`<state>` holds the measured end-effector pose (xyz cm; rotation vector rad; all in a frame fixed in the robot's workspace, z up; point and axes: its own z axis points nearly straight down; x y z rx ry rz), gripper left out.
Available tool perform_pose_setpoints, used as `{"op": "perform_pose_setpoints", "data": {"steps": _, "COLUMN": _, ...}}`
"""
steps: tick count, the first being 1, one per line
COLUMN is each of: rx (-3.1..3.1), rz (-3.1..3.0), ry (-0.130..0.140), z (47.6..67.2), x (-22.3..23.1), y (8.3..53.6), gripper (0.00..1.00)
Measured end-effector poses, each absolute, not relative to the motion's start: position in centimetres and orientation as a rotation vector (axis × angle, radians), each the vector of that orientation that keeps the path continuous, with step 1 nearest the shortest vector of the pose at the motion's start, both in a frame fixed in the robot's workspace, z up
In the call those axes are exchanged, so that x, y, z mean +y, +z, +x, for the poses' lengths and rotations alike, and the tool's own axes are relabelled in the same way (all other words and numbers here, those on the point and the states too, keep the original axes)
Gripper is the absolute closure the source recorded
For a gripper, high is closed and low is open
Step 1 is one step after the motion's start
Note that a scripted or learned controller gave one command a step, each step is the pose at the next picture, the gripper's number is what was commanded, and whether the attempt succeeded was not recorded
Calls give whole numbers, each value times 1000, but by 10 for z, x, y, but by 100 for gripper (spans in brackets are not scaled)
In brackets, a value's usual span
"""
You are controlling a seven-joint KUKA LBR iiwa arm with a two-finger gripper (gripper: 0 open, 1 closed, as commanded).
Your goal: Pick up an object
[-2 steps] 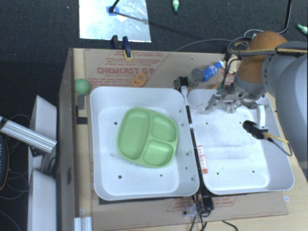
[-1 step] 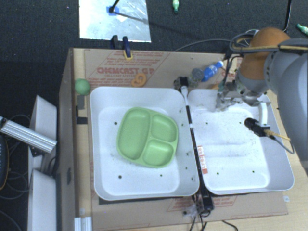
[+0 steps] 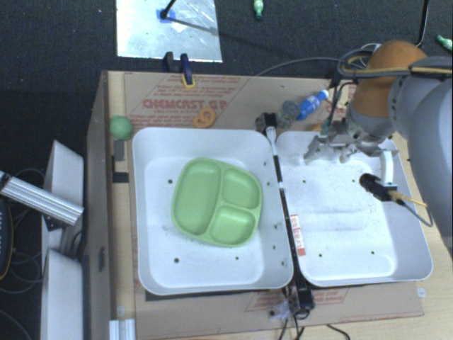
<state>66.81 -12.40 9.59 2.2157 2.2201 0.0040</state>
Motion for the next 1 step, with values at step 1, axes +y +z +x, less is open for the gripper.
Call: {"op": "perform_pose_setpoints", "data": {"steps": 1, "rx": 2219, "rz": 2213, "ry": 8, "z": 669, "x": -124, "y": 107, "gripper": 100}}
